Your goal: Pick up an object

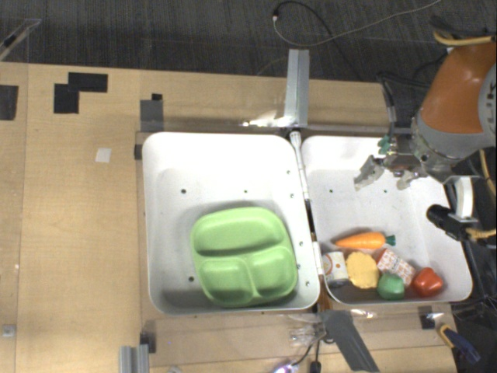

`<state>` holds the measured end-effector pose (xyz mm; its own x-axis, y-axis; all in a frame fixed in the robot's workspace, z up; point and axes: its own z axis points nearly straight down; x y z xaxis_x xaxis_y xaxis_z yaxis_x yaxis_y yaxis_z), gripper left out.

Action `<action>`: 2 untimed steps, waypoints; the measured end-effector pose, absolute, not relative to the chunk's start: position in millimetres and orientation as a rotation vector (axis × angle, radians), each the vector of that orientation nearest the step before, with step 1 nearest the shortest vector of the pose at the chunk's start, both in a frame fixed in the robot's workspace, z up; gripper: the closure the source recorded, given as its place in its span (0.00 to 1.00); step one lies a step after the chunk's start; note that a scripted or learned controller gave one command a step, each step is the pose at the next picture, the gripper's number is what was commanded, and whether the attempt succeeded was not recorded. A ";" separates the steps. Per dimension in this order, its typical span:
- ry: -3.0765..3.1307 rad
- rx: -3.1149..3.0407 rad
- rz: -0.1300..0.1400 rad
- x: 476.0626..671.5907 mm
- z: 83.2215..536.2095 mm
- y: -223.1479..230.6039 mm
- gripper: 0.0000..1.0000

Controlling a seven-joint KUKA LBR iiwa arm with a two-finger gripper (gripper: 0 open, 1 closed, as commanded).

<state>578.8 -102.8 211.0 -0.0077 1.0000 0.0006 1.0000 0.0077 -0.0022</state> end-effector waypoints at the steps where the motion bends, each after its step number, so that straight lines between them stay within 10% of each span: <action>1: -2.064 -2.364 0.003 528.3 125.1 -121.7 0.00; 2: -2.231 -2.253 -0.030 498.7 95.4 -136.2 0.00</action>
